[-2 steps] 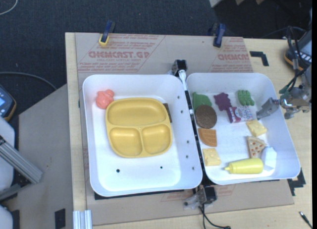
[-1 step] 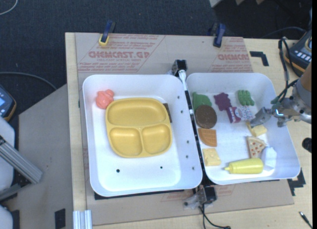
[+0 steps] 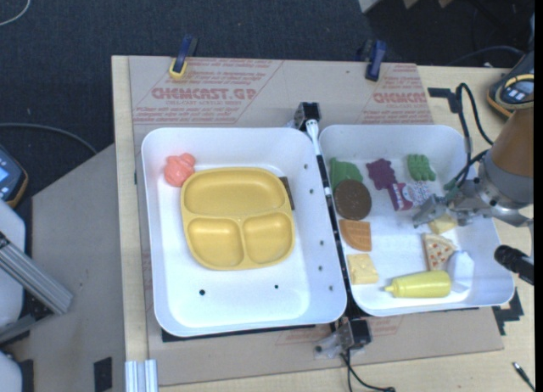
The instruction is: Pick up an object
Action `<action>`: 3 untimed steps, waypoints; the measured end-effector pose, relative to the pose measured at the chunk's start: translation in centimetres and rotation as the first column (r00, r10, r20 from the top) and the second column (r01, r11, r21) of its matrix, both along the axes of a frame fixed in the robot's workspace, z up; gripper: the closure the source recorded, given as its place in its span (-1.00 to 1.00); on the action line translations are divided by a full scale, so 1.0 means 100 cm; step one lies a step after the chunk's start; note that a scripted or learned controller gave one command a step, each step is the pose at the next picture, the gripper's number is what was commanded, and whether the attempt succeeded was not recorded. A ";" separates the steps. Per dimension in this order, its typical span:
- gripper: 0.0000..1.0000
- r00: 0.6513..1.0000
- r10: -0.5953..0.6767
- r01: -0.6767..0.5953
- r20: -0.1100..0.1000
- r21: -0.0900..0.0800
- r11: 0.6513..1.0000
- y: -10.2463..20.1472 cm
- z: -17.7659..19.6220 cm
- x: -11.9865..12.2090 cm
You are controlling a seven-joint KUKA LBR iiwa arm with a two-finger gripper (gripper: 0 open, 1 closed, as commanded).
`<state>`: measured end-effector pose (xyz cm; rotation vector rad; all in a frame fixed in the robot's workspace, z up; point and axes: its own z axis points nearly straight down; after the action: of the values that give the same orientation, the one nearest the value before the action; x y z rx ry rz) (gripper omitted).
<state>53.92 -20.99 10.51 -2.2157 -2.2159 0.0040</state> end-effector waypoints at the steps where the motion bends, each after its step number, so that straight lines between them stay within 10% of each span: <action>1: -1.00 1.000 0.000 0.000 0.002 -0.001 1.000 0.001 -0.022 -0.001; 2: 1.00 1.000 -0.001 0.001 0.006 -0.003 1.000 0.000 -0.010 0.000; 3: 1.00 1.000 0.000 0.000 0.013 -0.007 1.000 0.001 0.034 -0.003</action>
<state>53.60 -20.86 13.92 -2.2257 -2.2264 -0.0029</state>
